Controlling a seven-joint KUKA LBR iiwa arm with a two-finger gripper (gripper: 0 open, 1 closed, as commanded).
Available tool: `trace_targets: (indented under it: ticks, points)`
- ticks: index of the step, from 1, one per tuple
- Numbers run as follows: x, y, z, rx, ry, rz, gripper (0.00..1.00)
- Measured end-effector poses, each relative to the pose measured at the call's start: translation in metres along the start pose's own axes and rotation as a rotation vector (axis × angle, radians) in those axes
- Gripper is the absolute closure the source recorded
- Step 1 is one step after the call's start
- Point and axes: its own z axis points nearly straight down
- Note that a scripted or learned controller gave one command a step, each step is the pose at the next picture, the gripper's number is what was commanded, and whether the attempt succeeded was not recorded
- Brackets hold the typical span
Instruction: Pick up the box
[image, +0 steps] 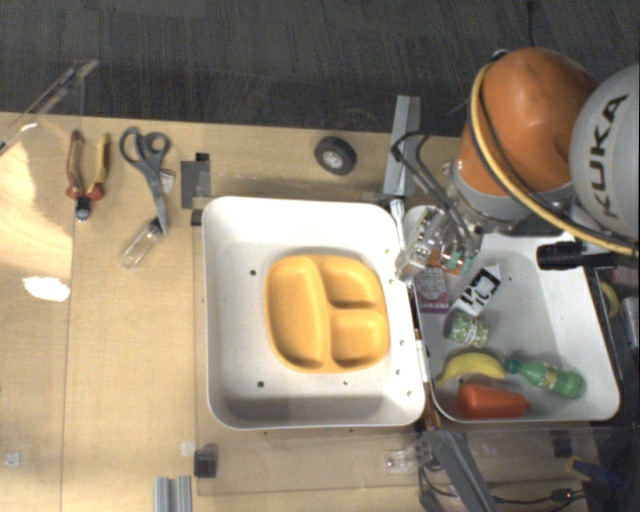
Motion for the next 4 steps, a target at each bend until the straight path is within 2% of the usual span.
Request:
trace_targets:
  ticks: [1,2,3,4]
  points:
    - [-0.002,0.002,-0.013,-0.006,-0.009,-0.002,1.00]
    - [-0.074,0.066,-0.034,0.001,-0.001,0.305,1.00]
    - [-0.064,0.030,-0.087,0.000,-0.002,0.475,1.00]
    - [-0.082,0.024,0.009,0.002,0.001,0.303,1.00]
